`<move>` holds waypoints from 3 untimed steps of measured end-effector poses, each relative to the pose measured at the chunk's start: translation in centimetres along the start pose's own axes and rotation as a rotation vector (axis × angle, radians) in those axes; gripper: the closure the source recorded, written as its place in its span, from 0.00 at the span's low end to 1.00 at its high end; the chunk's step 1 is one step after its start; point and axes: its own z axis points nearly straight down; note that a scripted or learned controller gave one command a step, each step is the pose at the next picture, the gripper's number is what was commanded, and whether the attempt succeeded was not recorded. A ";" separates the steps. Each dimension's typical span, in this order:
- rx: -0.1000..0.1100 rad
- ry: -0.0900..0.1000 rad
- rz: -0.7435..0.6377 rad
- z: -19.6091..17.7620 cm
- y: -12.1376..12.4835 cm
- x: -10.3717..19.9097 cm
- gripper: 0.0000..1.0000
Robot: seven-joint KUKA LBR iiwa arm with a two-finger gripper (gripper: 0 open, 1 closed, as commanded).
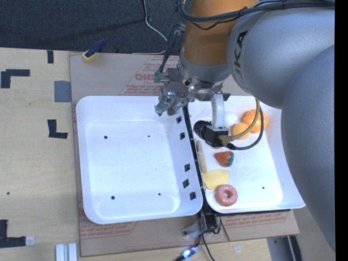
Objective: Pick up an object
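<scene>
My gripper [168, 107] hangs over the far right corner of the left white bin [92, 145], close to the divider between the two bins. Nothing shows beneath it. The objects lie in the right bin [272, 173]: a pink frosted donut [226, 194] near the front, a yellow wedge [215, 178] just behind it, a red strawberry [223, 158], a pale stick [201, 157] along the divider, two orange pieces [249, 123] and a small white object [231, 118] at the back. All lie to the right of the gripper.
The large grey arm with its orange band [215, 15] covers the right bin's far and right side. Both bins rest on a cardboard sheet [125, 75]. A yellow and blue clip [93, 49] lies at the cardboard's far left corner.
</scene>
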 end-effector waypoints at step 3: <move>0.012 -0.004 0.008 4.5 -0.3 9.6 1.00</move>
